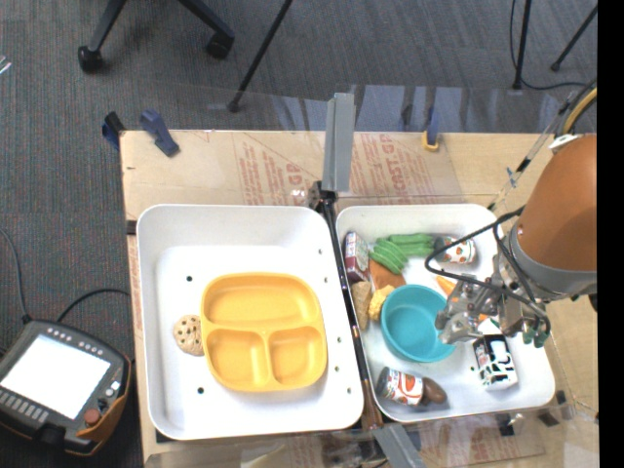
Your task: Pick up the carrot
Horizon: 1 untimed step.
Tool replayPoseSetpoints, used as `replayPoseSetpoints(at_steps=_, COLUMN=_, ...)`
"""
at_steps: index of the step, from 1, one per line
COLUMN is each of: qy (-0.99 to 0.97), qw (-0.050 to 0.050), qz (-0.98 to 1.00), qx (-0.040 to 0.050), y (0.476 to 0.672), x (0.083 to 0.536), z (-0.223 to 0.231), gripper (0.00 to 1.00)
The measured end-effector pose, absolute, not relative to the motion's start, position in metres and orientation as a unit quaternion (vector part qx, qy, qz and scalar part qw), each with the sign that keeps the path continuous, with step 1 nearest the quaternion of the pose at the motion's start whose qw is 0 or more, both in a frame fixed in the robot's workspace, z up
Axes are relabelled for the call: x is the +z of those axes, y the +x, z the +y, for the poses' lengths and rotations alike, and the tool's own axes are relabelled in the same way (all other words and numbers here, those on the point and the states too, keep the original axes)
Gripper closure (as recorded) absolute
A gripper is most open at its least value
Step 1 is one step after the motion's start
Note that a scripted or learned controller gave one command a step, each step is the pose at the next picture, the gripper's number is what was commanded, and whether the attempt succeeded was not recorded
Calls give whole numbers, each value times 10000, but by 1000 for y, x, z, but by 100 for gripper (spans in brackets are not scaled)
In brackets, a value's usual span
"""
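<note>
The carrot (384, 274) is an orange piece in the right bin (534, 390). It lies between the green pea pods (403, 250) and the teal bowl (413, 324), whose rim partly covers it. My gripper (458, 326) hangs low over the bowl's right rim, well to the right of the carrot. Nothing is visibly held in it. The grey wrist and orange band above it hide part of the bin's right side. A smaller bright orange bit (445, 284) lies just up and left of the gripper.
The right bin is crowded: a can (459, 253) at the back, a black-and-white can (497, 363) by the gripper, another can (401, 387) at the front, and corn (362, 305) by the left wall. The left bin (156, 261) holds a yellow divided plate (263, 331) and a cookie (187, 334).
</note>
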<state>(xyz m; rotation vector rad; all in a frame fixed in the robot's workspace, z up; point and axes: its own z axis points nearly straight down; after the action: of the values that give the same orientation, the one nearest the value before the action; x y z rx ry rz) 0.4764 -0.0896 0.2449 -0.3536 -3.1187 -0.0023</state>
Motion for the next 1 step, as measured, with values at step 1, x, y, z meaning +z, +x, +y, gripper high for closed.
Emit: replayPoseSetpoints(at_steps=1, qy=-2364, qw=27, qz=-9717, qx=-2, y=483, x=199, z=-52, gripper=100)
